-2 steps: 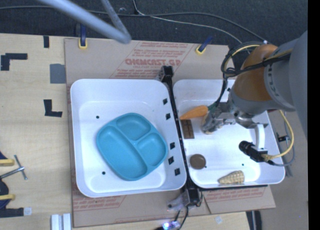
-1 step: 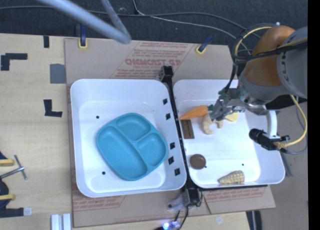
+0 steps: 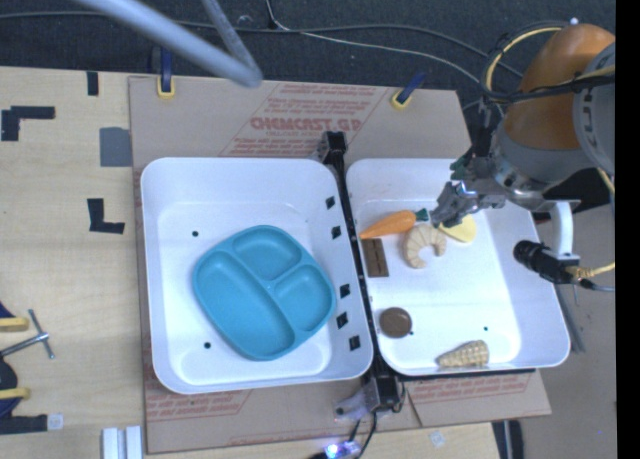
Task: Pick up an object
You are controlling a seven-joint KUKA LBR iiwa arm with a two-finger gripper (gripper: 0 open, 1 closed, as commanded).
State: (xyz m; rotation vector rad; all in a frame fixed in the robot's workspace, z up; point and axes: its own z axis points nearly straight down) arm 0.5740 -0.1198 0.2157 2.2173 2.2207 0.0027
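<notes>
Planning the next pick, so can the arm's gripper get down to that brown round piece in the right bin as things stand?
Probably yes. The brown round piece lies alone on bare bin floor, apart from the croissant and corn cob; the gripper hovers in the same right bin.

Blue tray (image 3: 262,291) — smooth matt plastic

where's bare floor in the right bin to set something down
Free patches in the right bin: the middle stretch between the croissant, the brown disc and the corn piece, plus the far left corner above the carrot. It is crowded around the end effector, where carrot, croissant and a yellow piece bunch together.
</notes>
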